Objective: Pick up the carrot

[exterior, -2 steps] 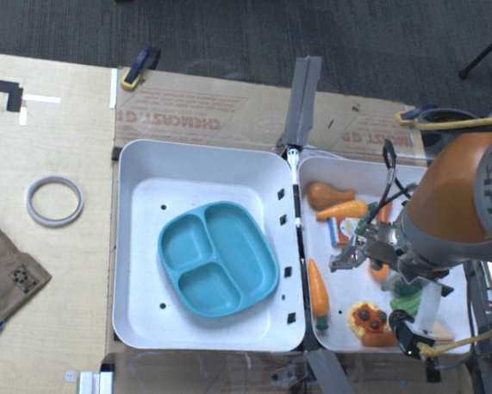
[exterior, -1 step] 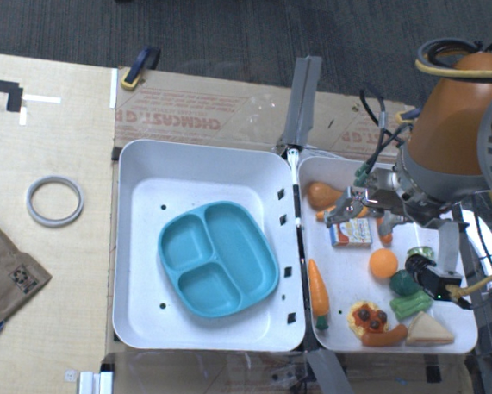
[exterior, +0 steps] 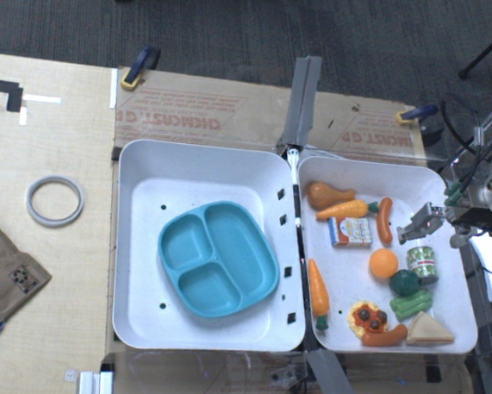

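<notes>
Camera view | wooden bench [exterior: 45,129] | cardboard sheet [exterior: 219,116] | grey carpet [exterior: 246,19]

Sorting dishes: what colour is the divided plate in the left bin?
Turquoise blue plate, camera view.

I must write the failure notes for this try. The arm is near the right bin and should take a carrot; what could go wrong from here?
1. Two carrots are there: one at the far side between the chicken leg and the small box, another along the bin's left wall. The program may waver.
2. The far carrot touches its neighbours, so the fingers could catch those.
3. The gripper hangs over the right side, just above the can; descending here likely misses both.
</notes>
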